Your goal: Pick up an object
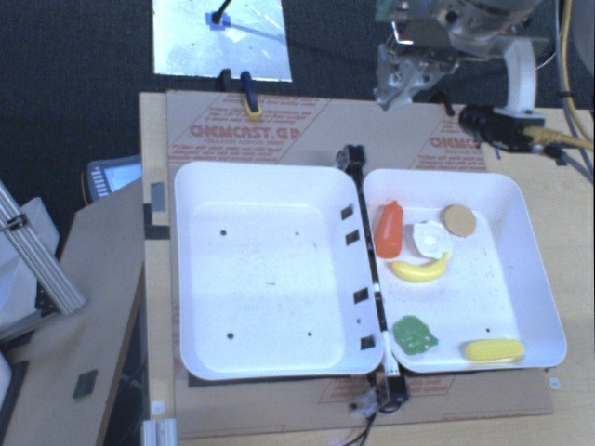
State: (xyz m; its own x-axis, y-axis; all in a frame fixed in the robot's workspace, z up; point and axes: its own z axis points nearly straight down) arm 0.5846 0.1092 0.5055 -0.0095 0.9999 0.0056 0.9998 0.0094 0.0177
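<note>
End effector [402, 89] hangs well apart from orange bottle [389, 229].

Light is even and fairly bright, falling from overhead. The two white bins [270, 277] read almost bleached, with little surface detail on their floors. Shadows are soft and short: a faint one lies along the inner walls of the bins. Beyond the bins, a shiny foil sheet [220, 24] shows patchy glare. The picture is slightly soft and grainy overall. The dark floor [65, 63] around the bench [307, 124] is dim and noisy.
</note>
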